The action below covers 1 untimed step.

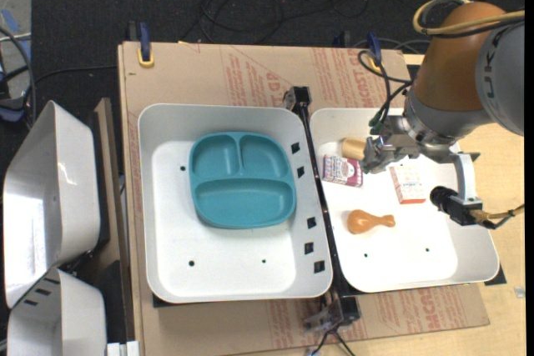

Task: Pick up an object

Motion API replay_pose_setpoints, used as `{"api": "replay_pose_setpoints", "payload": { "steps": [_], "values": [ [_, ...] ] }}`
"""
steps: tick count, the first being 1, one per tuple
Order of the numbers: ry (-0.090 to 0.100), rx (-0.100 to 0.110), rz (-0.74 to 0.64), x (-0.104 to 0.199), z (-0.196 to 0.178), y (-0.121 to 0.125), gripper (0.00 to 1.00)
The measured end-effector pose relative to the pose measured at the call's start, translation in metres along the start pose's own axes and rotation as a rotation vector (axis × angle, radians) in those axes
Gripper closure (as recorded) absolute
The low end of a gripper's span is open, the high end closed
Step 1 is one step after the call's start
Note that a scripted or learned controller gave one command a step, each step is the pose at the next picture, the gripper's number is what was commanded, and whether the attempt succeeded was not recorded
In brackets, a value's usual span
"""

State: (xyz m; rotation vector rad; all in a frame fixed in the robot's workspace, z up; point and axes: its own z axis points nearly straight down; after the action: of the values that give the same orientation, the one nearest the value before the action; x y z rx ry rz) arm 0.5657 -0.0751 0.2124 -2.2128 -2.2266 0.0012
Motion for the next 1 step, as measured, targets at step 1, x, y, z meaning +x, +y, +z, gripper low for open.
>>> {"api": "replay_pose_setpoints", "payload": {
  "steps": [1],
  "values": [
    [0.001,-0.001,-0.001,0.0473,-0.012,-0.0151,1.0]
  ]
}}
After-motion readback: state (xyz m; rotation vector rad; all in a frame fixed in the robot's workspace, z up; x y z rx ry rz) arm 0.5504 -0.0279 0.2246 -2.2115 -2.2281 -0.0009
